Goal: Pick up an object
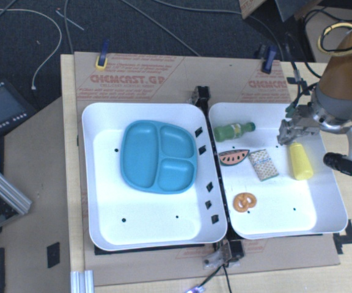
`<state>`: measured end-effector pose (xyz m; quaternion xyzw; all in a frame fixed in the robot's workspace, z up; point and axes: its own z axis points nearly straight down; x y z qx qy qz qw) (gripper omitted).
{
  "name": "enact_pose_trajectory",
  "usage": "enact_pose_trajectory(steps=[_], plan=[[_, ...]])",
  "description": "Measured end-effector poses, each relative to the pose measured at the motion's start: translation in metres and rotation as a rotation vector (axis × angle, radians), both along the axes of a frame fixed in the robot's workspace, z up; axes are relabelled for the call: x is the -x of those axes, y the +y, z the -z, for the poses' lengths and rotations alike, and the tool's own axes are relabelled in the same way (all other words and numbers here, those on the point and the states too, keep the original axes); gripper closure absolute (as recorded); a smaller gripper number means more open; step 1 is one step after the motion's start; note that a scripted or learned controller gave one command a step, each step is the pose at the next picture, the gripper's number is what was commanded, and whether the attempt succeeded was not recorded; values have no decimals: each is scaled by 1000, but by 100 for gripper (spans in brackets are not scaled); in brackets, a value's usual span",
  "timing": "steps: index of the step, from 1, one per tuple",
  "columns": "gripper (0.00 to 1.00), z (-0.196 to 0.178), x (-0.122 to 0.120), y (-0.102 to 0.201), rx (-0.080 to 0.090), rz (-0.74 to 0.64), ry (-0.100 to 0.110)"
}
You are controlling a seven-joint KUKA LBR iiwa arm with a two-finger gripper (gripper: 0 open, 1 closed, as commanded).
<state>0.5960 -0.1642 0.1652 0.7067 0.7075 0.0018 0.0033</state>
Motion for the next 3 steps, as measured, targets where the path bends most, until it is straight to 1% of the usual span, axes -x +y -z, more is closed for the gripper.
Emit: enact_pose_trajectory(steps=[1,2,3], plan=[[100,-55,-2,0,0,0,0],[100,-56,-2,0,-2,0,5],[100,-58,-7,49,-4,-4,8]])
